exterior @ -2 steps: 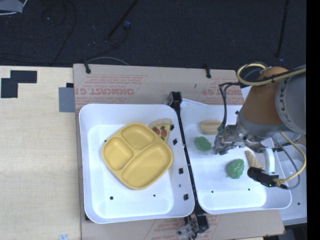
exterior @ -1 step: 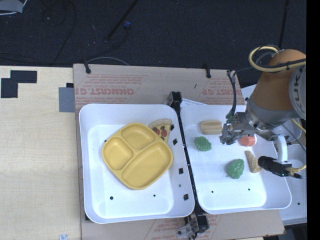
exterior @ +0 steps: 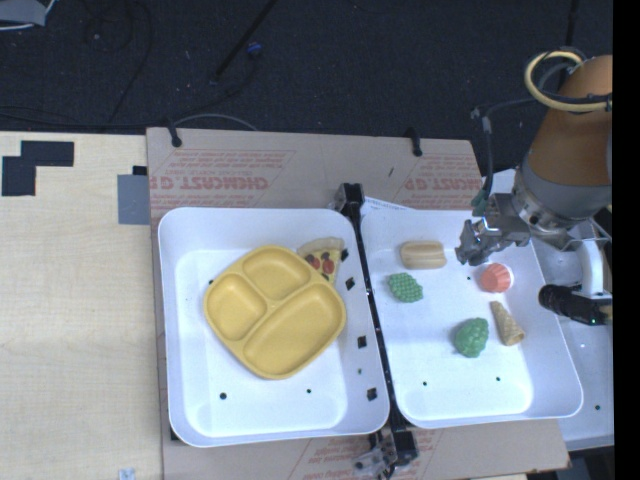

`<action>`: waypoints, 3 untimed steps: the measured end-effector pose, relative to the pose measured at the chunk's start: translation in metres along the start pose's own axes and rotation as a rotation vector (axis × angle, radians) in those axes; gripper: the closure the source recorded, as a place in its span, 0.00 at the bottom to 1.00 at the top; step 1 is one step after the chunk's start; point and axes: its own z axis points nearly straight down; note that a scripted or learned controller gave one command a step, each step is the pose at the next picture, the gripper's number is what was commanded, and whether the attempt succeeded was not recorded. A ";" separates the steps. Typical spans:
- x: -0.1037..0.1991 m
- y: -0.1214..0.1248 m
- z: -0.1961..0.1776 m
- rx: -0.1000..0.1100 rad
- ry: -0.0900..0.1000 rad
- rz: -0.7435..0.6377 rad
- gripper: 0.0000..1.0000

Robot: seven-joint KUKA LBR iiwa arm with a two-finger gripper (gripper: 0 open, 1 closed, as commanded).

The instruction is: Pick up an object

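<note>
Left bin (exterior: 190, 388): a yellow divided plate (exterior: 276, 311) is seen tilted across the middle; a pizza slice toy (exterior: 322, 258) is tucked at its upper right edge, touching or just beside it

Right bin (exterior: 440, 398): five small toy foods are noted. A green bumpy berry (exterior: 404, 288) lies near the dividing wall, a tan bread roll (exterior: 423, 255) just above it. A green broccoli piece (exterior: 471, 337) sits lower, centre right, with a cone (exterior: 506, 323) just beside it. An orange-pink round fruit (exterior: 494, 278) lies nearest the gripper (exterior: 478, 244), which is seen just above and left of it

Gripper state: cannot be told from this view

The round fruit is judged the likely target. It is expected to be light, stiff plastic, smooth and prone to rolling; hold is best taken across its widest middle

Obstructions: the cone lies close below the fruit and could be nudged; the roll is near on the left
</note>
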 end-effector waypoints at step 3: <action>0.091 -0.007 0.016 0.009 0.003 -0.003 1.00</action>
